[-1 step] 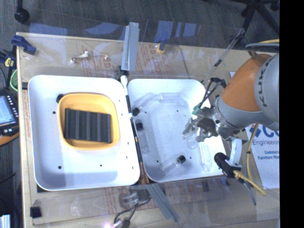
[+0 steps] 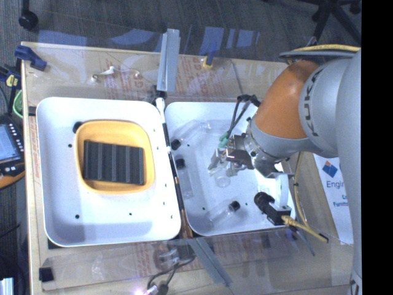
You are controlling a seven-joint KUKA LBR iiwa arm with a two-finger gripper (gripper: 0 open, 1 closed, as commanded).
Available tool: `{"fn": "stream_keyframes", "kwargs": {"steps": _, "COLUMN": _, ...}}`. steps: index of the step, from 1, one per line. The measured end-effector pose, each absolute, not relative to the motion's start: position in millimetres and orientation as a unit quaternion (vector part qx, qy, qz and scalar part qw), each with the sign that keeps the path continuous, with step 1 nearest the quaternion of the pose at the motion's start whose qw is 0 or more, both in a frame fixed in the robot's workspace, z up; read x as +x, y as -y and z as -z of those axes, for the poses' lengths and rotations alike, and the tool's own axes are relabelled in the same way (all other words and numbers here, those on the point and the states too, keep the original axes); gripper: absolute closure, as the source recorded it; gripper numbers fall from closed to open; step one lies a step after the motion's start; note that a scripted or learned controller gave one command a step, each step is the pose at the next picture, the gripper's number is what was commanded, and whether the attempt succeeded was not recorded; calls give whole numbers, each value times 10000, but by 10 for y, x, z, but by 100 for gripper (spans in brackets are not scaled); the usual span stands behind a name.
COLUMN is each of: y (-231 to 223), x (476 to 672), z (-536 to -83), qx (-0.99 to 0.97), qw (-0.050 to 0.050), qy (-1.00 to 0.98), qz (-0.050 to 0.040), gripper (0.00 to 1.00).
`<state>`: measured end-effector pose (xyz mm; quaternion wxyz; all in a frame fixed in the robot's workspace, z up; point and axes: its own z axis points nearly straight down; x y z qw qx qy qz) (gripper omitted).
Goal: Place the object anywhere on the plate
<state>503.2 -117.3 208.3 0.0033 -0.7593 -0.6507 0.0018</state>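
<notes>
The KUKA arm [image 2: 307,103] reaches into the right bin [image 2: 202,223], its gripper [image 2: 222,161] low over a clear, glassy object [image 2: 222,178] near the bin's middle. A small dark-capped vial [image 2: 228,208] lies closer to the front wall. In the left bin [image 2: 55,165] sits the yellow plate [image 2: 113,131] with a dark ribbed centre.

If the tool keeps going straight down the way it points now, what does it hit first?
Probably the small clear plastic object lying on the floor of the right white bin, just under the tool. Depth is hard to judge from this slanted view, so it could miss and meet the bare bin floor.
</notes>
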Motion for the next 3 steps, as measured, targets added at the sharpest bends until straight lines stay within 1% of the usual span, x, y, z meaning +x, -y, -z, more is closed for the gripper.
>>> {"fn": "stream_keyframes", "kwargs": {"steps": 1, "y": 580, "x": 5698, "z": -2254, "qx": -7037, "qw": 15, "qy": 7105, "qz": -8, "gripper": 100}}
{"fn": "stream_keyframes", "kwargs": {"steps": 2, "y": -16, "x": 5849, "z": -1904, "qx": -6318, "qw": 28, "qy": 7752, "qz": -18, "gripper": 100}}
{"fn": "stream_keyframes", "kwargs": {"steps": 3, "y": -15, "x": 5850, "z": -1905, "qx": -6318, "qw": 27, "qy": 7751, "qz": -17, "gripper": 0}}
